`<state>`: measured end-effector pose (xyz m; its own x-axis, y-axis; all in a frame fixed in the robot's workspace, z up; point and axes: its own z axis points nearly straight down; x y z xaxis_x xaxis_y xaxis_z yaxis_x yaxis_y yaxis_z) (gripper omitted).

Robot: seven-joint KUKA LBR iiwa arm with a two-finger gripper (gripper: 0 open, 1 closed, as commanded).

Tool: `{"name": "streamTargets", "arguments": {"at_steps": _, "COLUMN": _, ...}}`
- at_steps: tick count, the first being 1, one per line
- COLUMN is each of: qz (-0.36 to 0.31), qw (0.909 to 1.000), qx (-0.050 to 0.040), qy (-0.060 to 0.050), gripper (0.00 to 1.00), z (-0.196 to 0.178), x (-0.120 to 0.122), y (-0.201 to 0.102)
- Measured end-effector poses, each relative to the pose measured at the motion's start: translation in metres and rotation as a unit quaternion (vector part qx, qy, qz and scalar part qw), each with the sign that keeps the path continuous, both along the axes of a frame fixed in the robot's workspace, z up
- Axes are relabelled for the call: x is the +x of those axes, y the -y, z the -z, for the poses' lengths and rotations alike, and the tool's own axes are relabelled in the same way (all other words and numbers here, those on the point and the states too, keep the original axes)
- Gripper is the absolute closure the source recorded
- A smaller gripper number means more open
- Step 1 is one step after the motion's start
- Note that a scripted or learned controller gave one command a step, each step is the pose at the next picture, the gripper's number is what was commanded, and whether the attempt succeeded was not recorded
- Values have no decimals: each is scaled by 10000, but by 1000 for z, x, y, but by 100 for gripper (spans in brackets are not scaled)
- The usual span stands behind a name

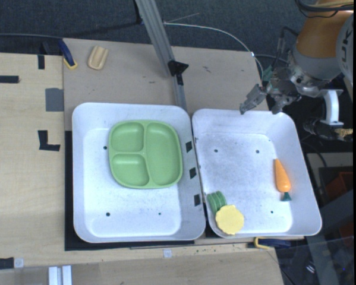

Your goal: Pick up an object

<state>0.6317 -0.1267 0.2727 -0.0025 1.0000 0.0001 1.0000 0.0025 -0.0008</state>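
- Far left on the wooden bench [23, 159], beyond the bins, lie a small tan block [97, 57] and, just to its left, a blue-and-yellow tool [67, 53]; dark tape marks dot the bench surface.
- The left bin [88, 218] holds a green divided plate [145, 154] in its far half, lying flat with three compartments facing up; nothing sits on the plate.
- A grey metal pole [157, 31] slants down from the far edge to a black clamp just beyond where the two bins meet.
- The right bin [243, 153] sits touching the left one along its side.
- In the right bin's near left corner lies a yellow round piece [230, 219], touching a green ribbed piece [216, 200] just beyond it.
- Near the right bin's right wall lies an orange toy carrot [282, 177], its green tip pointing toward the near side, well apart from the yellow and green pieces.
- The gripper [262, 98] hangs over the far right rim of the right bin, two dark fingers [250, 100] spread with a gap between them and nothing held; it is well apart from every object in the bin.
- The grey arm with its orange band [323, 37] reaches in from the far right.
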Motion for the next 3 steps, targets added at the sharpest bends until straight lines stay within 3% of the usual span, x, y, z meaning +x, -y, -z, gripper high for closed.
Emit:
{"name": "streamTargets", "arguments": {"at_steps": 1, "qz": 0, "qw": 10000, "qx": 0, "qy": 0, "gripper": 0, "z": 0, "x": 0, "y": 0}}
{"name": "streamTargets", "arguments": {"at_steps": 3, "qz": 7, "qw": 10000, "qx": -3, "qy": -38, "gripper": 0, "z": 108, "x": -4, "y": 5}}
